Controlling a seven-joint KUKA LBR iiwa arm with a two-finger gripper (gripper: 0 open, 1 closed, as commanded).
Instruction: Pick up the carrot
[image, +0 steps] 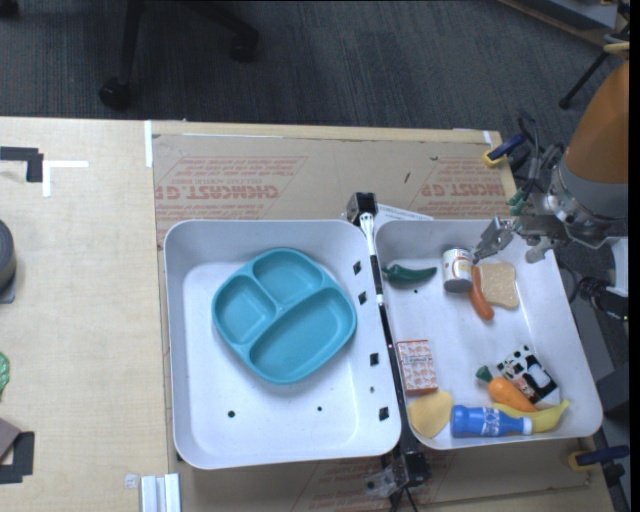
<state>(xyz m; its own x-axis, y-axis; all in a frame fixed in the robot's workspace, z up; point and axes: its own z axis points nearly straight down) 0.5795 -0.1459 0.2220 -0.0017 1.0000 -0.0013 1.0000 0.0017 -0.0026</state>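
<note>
You've got the carrot: small, orange, lying flat in the right bin, touching the toast slice's left edge.

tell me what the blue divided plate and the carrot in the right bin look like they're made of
Blue divided plate: probably moulded plastic, matte to slightly satin; the colour is even and the compartment ridges are rounded.

Carrot: likely toy plastic or rubber rather than real; it is a smooth, uniform orange with no visible skin texture, though it is too small to be sure.
</note>
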